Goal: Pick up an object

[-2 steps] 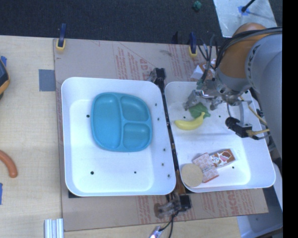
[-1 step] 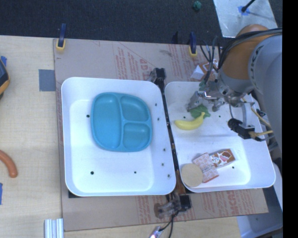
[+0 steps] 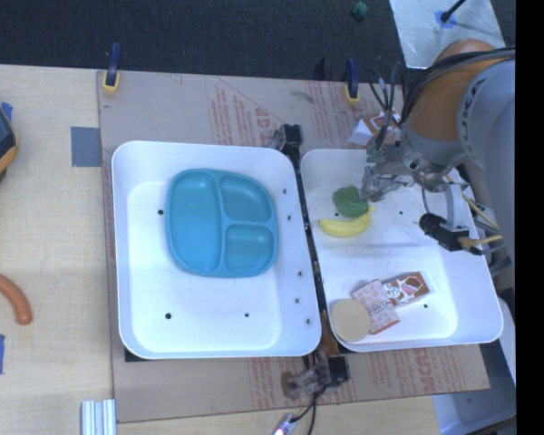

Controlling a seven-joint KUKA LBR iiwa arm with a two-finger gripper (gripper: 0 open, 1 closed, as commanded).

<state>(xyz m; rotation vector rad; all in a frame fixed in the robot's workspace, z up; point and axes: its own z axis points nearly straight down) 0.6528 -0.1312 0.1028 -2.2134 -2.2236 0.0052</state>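
Note:
In the right bin a green object lies against a yellow banana near the bin's far left. My gripper hangs just right of the green object, low over the bin floor. A snack packet and a round tan disc lie at the bin's near side.
The left bin holds a blue divided plate. An orange sausage toy lies on the bench at far left. The grey arm with its orange band and cables crowd the right bin's far right corner.

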